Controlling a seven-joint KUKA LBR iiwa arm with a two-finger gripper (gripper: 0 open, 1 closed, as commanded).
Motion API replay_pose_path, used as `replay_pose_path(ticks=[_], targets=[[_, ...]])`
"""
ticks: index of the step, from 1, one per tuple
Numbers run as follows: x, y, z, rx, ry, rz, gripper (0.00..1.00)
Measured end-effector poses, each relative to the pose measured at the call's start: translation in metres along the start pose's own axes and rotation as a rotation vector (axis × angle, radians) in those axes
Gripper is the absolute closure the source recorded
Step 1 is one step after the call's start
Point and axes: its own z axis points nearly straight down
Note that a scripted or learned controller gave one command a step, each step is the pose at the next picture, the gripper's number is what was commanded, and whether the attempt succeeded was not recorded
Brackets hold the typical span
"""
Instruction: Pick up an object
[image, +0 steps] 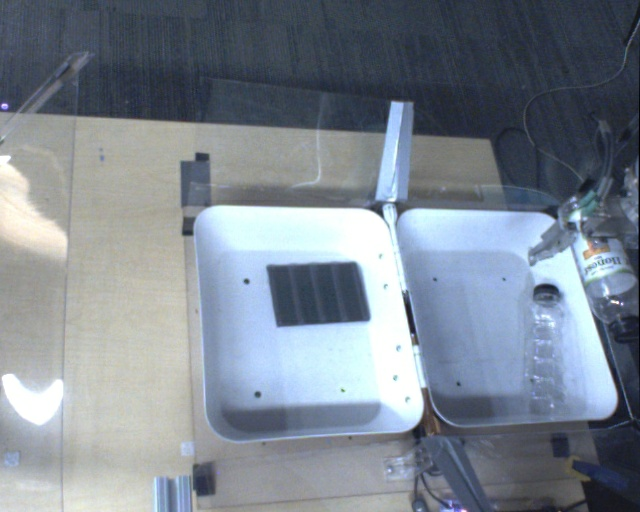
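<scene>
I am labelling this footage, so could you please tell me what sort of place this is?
Probably a robotics lab bench: two white bins sit side by side on a wooden benchtop, with clear guard panels and loose cables.

Robot lab, bench (120, 300), bins (300, 225), cables (570, 90)

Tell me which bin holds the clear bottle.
The right bin: the bottle lies along its right wall. The left bin holds a dark ribbed slab.

Clear glossy plastic bottle (545, 350); smooth matt white plastic bins (300, 232); dark ribbed matt pad (318, 294); pale wood-grain desk (120, 330); transparent shiny panels (40, 250).
</scene>
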Motion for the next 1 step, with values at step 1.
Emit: replay_pose_path(ticks=[1], targets=[[0.1113,0.0222,0.0277,0.0,0.001,0.098,0.0]])
